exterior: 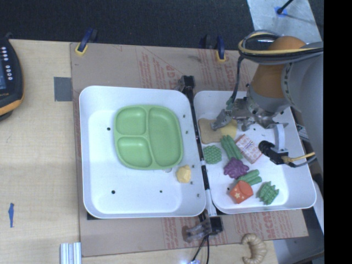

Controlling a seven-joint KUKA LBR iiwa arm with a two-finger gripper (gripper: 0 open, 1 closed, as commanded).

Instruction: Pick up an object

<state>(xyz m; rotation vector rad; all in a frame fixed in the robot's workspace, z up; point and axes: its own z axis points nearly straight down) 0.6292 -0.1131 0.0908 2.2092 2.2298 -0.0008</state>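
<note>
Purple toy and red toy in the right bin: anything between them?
No. In the camera view, the purple toy and red toy are separated by bare floor of the right bin; a green piece sits just to the side.

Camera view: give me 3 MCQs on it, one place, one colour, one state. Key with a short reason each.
1. Where does the green divided plate lie?
A. in the left bin
B. in the right bin
C. on the cardboard outside the bins

2. What colour is the grape-like toy in the right bin?
A. orange
B. purple
C. white

3. Where is the end effector now?
A. over the divided plate
B. low over the upper part of the right bin
C. off the bench

Key:
1 A, the plate sits inside the left bin, with a small yellow piece beside its lower right corner.
2 B, it is purple, lying between the green toys.
3 B, it hangs by the yellow item near that bin's upper left.
</note>
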